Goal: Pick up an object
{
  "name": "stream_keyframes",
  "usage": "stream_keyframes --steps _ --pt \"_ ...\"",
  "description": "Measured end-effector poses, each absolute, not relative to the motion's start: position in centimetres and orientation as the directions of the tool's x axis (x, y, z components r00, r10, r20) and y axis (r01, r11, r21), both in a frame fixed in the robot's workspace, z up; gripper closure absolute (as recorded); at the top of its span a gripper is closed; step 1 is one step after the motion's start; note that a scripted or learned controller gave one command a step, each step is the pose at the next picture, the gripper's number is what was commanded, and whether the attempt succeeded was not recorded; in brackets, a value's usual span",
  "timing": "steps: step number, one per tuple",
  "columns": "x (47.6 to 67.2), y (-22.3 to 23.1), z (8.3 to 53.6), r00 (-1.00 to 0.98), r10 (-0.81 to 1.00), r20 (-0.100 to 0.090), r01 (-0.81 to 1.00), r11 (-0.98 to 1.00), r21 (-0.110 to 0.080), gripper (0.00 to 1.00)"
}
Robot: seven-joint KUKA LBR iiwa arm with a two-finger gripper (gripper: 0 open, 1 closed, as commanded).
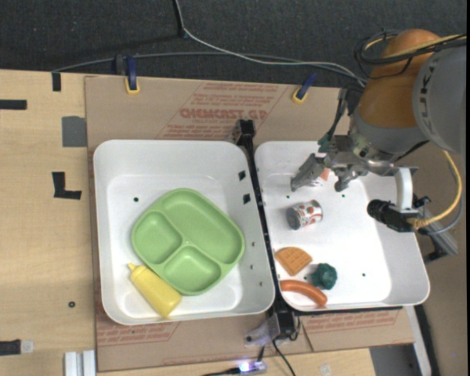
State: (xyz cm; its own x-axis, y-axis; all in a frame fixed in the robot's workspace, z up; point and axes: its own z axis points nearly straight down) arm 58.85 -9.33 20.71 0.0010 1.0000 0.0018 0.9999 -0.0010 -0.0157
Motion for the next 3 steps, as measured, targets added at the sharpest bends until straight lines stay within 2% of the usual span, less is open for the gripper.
stream_keyframes --steps 1,2,3 --pt "59.1 -9.3 21.5 -0.002 1.0 0.001 1.0 0.002 -0.002 0.0" --pt "59.5 -9.7 16.9 -0.001 1.0 -0.001 1.0 0.001 -0.005 0.0" --pt "59.5 -10.0 10.5 -0.001 1.0 -0.001 1.0 0.001 -0.007 0.0"
